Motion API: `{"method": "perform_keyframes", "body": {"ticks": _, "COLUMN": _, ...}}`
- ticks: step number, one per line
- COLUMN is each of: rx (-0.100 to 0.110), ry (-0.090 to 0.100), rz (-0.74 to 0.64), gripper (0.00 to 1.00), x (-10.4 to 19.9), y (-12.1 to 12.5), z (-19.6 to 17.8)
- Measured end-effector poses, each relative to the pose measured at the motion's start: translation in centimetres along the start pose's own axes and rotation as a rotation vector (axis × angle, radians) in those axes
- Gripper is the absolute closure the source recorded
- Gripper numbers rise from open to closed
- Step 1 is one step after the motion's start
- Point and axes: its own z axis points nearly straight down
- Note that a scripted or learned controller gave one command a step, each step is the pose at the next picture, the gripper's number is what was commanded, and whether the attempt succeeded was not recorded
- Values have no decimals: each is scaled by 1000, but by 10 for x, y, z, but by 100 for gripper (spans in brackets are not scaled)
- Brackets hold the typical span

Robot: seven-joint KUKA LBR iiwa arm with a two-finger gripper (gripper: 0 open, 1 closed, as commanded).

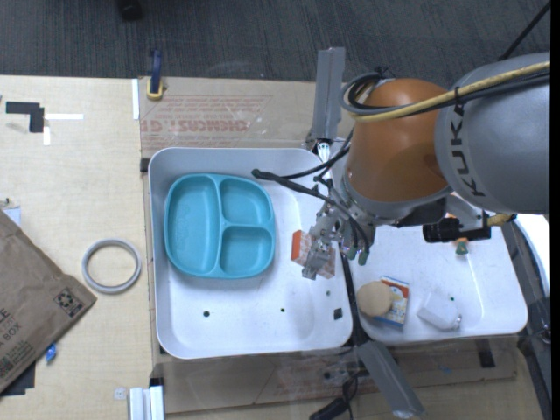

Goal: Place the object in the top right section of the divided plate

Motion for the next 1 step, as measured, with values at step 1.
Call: {"method": "perform_keyframes", "body": {"ticks": 1, "rx": 0, "ry": -2, "rz": 171, "gripper": 100, "x": 5, "y": 24, "z": -80}}
